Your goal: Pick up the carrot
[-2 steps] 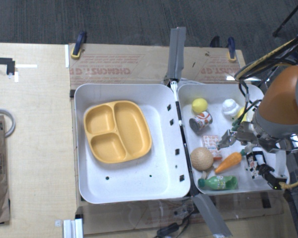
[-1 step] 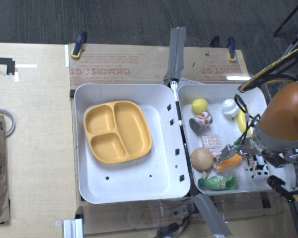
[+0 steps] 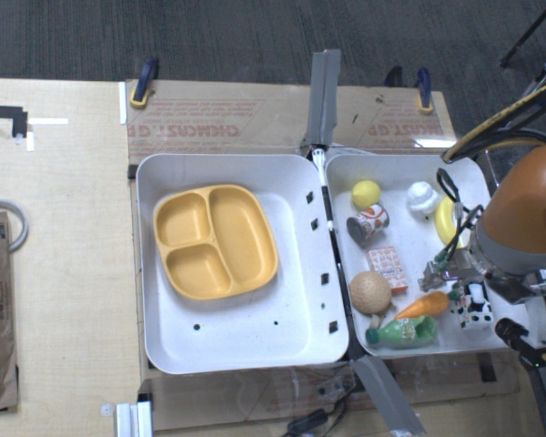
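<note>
The carrot (image 3: 420, 306) is orange and lies at a slant in the right bin (image 3: 397, 173), near its front, with a green object (image 3: 403, 333) just below it. My gripper (image 3: 444, 276) hangs just above and right of the carrot's upper end, below the arm's orange band (image 3: 526, 209). The view is too cluttered there to show how the fingers stand. Nothing shows the carrot lifted; it rests on the bin floor.
In the right bin lie a yellow ball (image 3: 366, 192), a red and white can (image 3: 369, 221), a patterned card (image 3: 387, 268), a tan ball (image 3: 370, 291), a white object (image 3: 422, 198) and a banana (image 3: 446, 219). The left bin (image 3: 255, 335) holds a yellow divided plate (image 3: 216, 241).
</note>
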`<state>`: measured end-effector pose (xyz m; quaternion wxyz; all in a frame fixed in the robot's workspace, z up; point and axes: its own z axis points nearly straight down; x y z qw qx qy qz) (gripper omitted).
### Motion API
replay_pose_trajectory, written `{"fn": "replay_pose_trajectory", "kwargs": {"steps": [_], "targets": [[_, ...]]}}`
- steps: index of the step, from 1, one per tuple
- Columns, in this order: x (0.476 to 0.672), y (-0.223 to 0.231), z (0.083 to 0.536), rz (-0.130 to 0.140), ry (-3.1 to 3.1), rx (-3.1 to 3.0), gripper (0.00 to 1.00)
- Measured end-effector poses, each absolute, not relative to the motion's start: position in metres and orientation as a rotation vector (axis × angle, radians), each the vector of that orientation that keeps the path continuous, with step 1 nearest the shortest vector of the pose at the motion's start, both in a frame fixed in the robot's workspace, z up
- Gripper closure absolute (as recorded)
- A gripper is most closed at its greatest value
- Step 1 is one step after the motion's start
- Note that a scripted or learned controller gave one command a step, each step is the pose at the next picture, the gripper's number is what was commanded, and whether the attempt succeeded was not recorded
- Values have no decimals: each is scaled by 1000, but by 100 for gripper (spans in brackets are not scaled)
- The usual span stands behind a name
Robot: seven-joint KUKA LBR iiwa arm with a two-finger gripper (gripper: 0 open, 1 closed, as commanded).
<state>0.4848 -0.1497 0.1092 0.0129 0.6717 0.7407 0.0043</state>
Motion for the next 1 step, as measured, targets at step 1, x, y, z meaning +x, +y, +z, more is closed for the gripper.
{"fn": "replay_pose_trajectory", "kwargs": {"steps": [1], "targets": [[531, -163, 91, -3, 2061, 2372, 100]]}}
